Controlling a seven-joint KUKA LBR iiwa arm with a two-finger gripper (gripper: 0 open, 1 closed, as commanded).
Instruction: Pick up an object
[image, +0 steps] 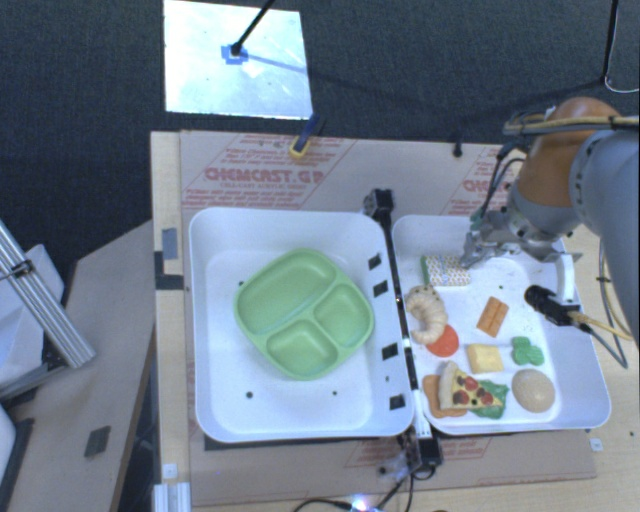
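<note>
A green divided plate (304, 314) lies in the left bin (215, 330). In the right bin (585, 395) toy foods lie scattered. The grey arm (580, 170) bends down from the right; its gripper (478, 248) hovers beside a green-and-white block (446, 270), finger spacing unclear.

On the surface (250, 165), the left shallow white plastic bin (215, 400) holds a light green three-compartment plate (304, 313) near its middle. The right shallow white plastic bin (590, 395) sits just beside it. In it, a white dotted block (446, 270) lies at the back, a curled beige shrimp (427, 309) in front of it, touching a red-orange disc (443, 341). Right of these lie an orange cracker (491, 316), a yellow cheese cube (485, 357) and a green broccoli piece (527, 351). At the front, a pizza slice (462, 391) lies left of a tan egg (533, 390). The tool (480, 243) hangs over the back of the right bin, just beside the block.
</note>
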